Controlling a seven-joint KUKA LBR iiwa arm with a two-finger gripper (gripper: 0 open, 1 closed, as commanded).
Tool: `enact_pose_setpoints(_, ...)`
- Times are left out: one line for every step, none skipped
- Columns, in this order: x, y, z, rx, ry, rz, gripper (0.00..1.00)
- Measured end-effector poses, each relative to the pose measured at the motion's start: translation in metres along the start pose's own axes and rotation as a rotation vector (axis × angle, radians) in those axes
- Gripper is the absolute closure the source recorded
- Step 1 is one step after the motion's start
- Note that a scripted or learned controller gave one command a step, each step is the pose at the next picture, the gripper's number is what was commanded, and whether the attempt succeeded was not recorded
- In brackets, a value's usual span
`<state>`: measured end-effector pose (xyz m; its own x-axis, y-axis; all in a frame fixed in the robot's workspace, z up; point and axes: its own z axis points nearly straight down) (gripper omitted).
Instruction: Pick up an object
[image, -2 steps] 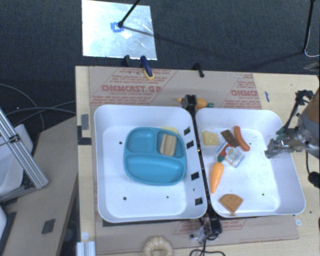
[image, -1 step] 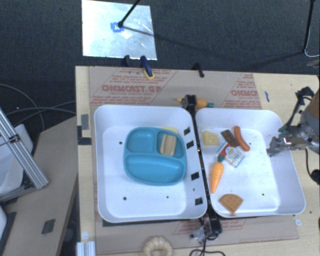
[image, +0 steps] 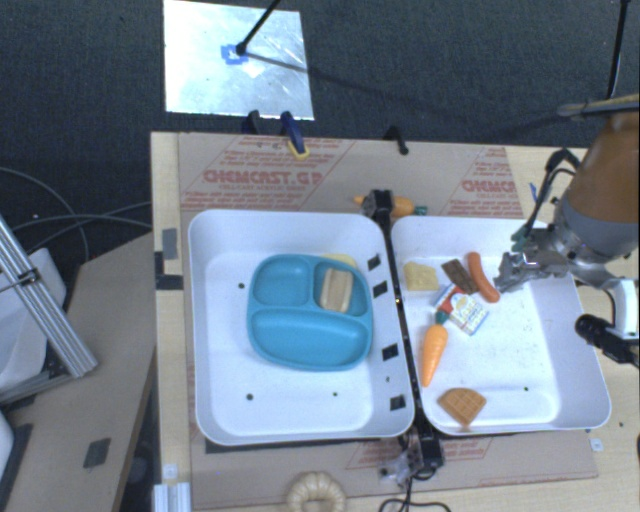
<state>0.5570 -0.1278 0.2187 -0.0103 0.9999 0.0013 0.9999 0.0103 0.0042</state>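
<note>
The right bin holds several toy foods: an orange carrot, a tan waffle, a red-orange sausage, a brown strip, a pale yellow slice and a small printed carton. My gripper hangs over the right bin's upper part, just right of the sausage. I see nothing held in it. The grey arm with its orange band comes in from the right edge.
The left bin holds a blue divided plate with a tan bread piece in its upper right compartment. Black clips line the divider between the bins. A beige ring lies at the bench's front edge.
</note>
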Motion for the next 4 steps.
enact_pose_setpoints(0.039,0.034,0.008,0.0,0.0,0.0,1.0)
enact_pose_setpoints(0.083,0.067,0.008,0.0,0.0,0.0,1.0)
enact_pose_setpoints(0.1,0.087,-0.017,-0.001,0.0,0.003,1.0)
enact_pose_setpoints(0.103,0.083,0.003,0.003,-0.002,0.005,1.0)
